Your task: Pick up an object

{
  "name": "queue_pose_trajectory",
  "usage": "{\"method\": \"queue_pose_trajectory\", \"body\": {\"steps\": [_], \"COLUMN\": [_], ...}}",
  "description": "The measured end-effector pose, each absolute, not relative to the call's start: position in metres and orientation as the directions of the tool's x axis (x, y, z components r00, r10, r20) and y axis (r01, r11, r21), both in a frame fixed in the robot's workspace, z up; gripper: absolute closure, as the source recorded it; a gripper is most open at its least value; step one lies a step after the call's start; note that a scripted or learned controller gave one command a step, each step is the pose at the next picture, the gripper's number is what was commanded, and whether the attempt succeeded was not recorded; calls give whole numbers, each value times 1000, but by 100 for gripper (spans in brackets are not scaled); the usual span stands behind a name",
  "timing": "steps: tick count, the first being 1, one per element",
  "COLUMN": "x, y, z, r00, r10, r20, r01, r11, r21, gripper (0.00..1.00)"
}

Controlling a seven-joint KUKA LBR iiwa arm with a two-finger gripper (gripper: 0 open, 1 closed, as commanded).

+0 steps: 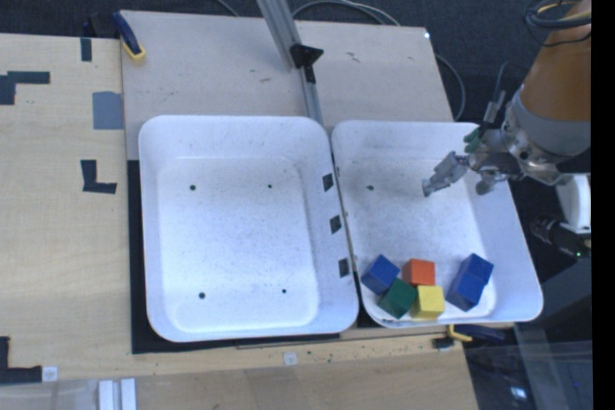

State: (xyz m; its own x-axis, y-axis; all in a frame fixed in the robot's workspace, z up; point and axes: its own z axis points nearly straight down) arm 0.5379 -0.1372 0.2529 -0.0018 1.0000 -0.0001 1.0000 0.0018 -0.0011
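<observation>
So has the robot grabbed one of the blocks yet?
Not yet. Nothing looks done: the gripper has no block between its fingers and sits over the upper part of the right bin. In hand: the arm is reaching in there. Left to do: go down to the blocks at the bin's near edge, such as the orange block or blue block, and lift one.

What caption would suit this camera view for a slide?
The grey arm's pincer hovers over the right shallow white bin, apart from five small wooden blocks clustered at its near edge.
</observation>
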Motion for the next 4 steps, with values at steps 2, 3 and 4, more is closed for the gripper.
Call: {"method": "queue_pose_trajectory", "body": {"steps": [2, 3, 4], "x": [593, 625, 609], "y": [-142, -189, -125], "z": [105, 91, 92], "r00": [0, 1, -6], "r10": [1000, 1000, 1000], "r20": [-2, -2, 3], "r01": [1000, 1000, 1000], "r11": [0, -1, 6], "r21": [0, 0, -4], "gripper": [0, 0, 0]}}
